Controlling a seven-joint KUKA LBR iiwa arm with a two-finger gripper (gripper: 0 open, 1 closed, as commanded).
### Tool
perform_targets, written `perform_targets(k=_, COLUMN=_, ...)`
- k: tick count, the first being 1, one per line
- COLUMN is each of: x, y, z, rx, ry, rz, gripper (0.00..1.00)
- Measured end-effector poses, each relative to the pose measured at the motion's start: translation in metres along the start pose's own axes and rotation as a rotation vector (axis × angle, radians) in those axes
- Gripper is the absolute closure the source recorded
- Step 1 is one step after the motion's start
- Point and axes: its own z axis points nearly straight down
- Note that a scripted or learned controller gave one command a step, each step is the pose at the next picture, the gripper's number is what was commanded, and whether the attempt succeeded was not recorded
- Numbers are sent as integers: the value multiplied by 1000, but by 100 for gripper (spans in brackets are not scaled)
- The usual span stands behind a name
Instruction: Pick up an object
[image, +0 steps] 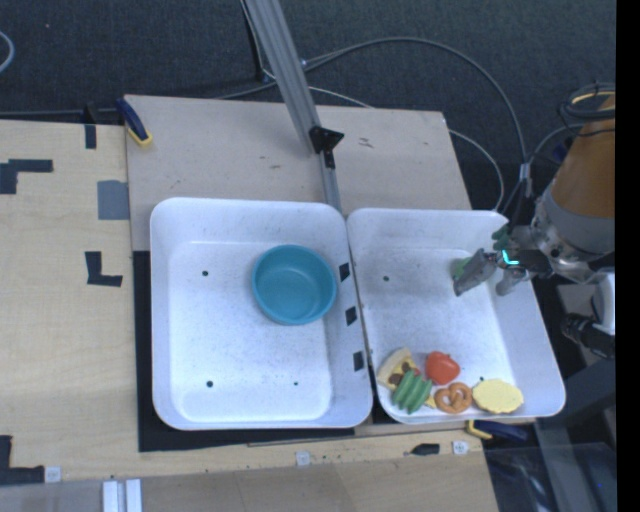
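Observation:
Several toy foods lie in the front corner of the right bin (430, 250): a yellow wedge (396, 365), a green piece (411, 392), a red piece (442, 366), a brown pretzel (453, 398) and a flat yellow piece (497, 396). My gripper (485, 285) hangs over the right side of that bin, well behind the foods. It is open with nothing between its fingers (470, 272).
A blue bowl (293, 284) sits in the middle of the left bin (190, 330). A slanted metal pole (295, 90) runs from the top down to the seam between the bins. Cables trail over the dark floor behind the bench.

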Motion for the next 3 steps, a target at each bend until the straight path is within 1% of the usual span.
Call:
perform_targets(k=1, x=0, y=0, z=0, rx=0, ry=0, rz=0, gripper=0)
perform_targets(k=2, x=1, y=-9, z=46, rx=4, ry=1, rz=0, gripper=0)
perform_targets(k=3, x=2, y=-14, z=109, rx=6, ry=1, rz=0, gripper=0)
